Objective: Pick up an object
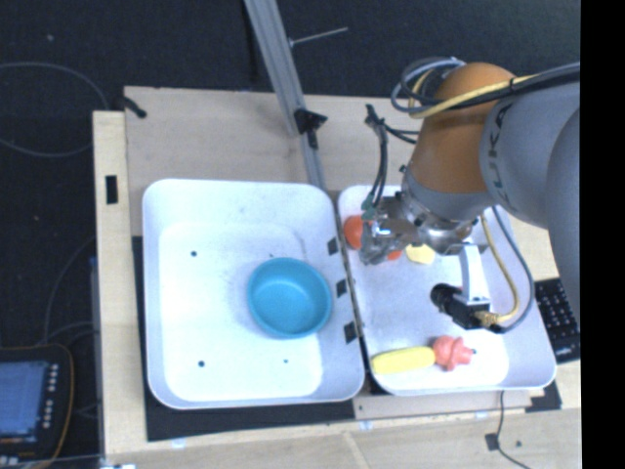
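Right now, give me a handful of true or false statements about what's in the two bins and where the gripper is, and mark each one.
1. The blue bowl sits in the left bin. True.
2. The yellow object lies in the left bin. False: it lies near the front edge of the right bin.
3. A pink object lies next to the yellow one. True.
4. The gripper is over the left bin. False: it is over the back of the right bin, near an orange object.
5. The bowl is red. False: it is blue.
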Robot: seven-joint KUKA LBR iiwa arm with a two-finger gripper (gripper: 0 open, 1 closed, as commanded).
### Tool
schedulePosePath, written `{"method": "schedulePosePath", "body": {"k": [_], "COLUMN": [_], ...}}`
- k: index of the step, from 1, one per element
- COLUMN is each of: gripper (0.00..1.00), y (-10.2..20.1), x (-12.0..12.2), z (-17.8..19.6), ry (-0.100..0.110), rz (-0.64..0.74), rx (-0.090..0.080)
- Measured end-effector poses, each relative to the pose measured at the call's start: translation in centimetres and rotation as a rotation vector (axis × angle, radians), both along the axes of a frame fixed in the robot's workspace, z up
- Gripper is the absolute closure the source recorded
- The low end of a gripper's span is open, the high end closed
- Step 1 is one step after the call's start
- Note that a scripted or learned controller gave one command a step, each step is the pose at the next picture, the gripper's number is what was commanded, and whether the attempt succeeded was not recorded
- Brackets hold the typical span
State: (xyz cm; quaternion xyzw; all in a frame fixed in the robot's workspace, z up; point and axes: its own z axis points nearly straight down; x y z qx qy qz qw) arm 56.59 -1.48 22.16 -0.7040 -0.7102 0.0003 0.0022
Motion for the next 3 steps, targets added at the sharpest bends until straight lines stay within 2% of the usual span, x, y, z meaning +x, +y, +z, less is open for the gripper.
{"method": "schedulePosePath", "body": {"k": [1,2,3], "gripper": [1.0,1.0,0.0], "y": [4.6,9.2,8.9], "x": [-0.1,-1.3,-1.2], "z": [-0.2,-0.1,-0.1], "ry": [0.003,0.005,0.005], "rz": [0.0,0.001,-0.004], "rx": [0.001,0.001,0.001]}}
